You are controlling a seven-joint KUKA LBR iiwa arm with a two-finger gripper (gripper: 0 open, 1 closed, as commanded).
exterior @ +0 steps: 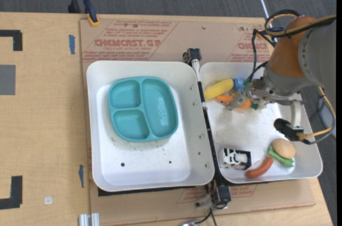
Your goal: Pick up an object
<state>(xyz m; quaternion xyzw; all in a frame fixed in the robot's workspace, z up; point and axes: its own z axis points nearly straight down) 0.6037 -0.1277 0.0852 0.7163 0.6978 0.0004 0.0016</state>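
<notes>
While the pincer (pixel 240 100) hangs low in the right bin (pixel 310 166) by the corn (pixel 218 89), its grip unreadable, nothing looks lifted yet.

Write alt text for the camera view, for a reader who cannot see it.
A grey arm's gripper reaches among a toy corn cob and carrot in the right bin. The left bin holds a teal divided plate.
</notes>
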